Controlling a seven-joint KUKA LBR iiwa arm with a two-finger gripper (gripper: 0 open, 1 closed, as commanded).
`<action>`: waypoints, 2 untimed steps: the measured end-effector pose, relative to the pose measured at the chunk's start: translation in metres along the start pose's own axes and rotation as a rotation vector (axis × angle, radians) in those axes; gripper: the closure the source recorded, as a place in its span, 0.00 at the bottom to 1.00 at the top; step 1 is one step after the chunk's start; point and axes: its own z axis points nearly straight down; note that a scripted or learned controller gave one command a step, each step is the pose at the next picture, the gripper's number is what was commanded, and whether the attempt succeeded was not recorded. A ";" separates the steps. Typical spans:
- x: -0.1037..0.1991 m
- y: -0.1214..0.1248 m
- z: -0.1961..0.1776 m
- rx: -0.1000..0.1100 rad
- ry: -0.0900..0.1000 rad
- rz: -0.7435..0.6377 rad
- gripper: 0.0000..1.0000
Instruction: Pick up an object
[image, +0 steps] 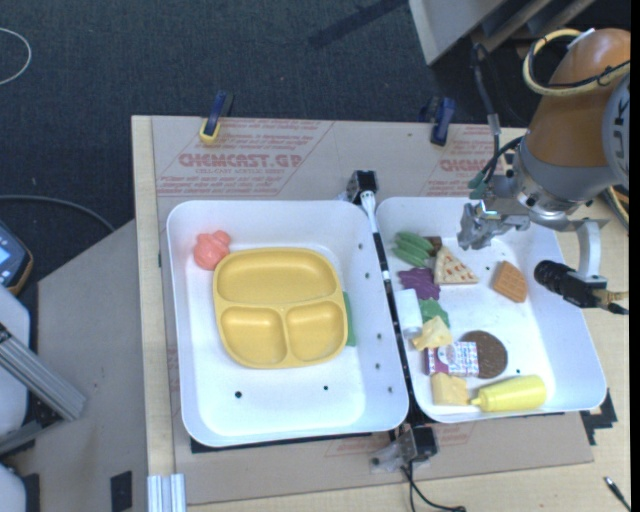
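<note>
Bins sit side by side: the left bin (190, 390) holds a yellow tray (280, 305) and a pink toy (211, 248); the right bin (570, 350) holds a wedge (455, 268), cookie (486, 353) and mustard bottle (510, 393). My gripper (478, 230) hangs just above the wedge; whether it is open, I cannot tell. Cardboard (300, 150) covers the bench.

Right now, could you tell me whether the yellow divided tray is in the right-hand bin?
No, the yellow tray lies in the left bin, beside a pink toy.
</note>
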 end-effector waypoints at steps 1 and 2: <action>0.005 0.013 -0.005 0.001 0.000 -0.001 1.00; 0.000 0.021 0.011 0.005 0.000 0.001 1.00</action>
